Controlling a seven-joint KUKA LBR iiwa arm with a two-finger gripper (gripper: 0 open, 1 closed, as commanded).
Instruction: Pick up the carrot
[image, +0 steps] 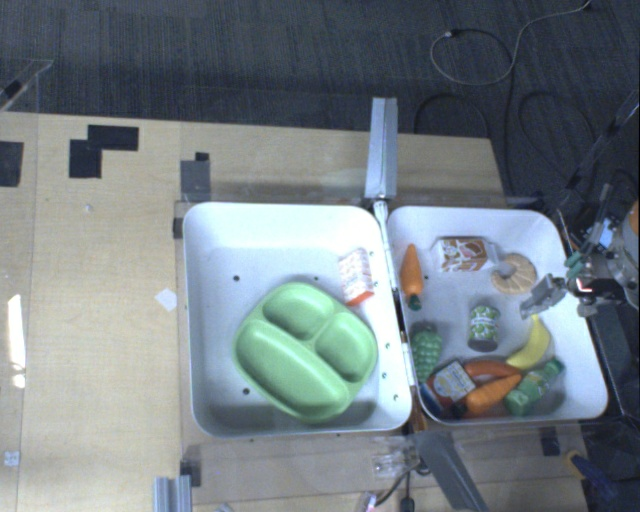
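Camera view showed a wooden worktop (100, 300) carrying two white bins side by side. Taking the right bin (455, 222) as the landmark: the carrot (410, 272) lay along its left wall, near the upper corner, lengthwise, with its green end toward the bin's front. A second orange carrot-like piece (492, 394) lay in the bin's front part among a banana (533, 347), a small green-labelled can (484, 326), green grapes (427, 352), a boxed snack (462, 254) and a round biscuit (515, 273). The claw (545, 295) hung over the bin's right side, just above the banana and well apart from the carrot; nothing sat between its fingers, and I cannot tell how far they were parted. Left of that bin, the other bin (200, 300) held a green divided plate (305, 350) and a small packet (355, 276).
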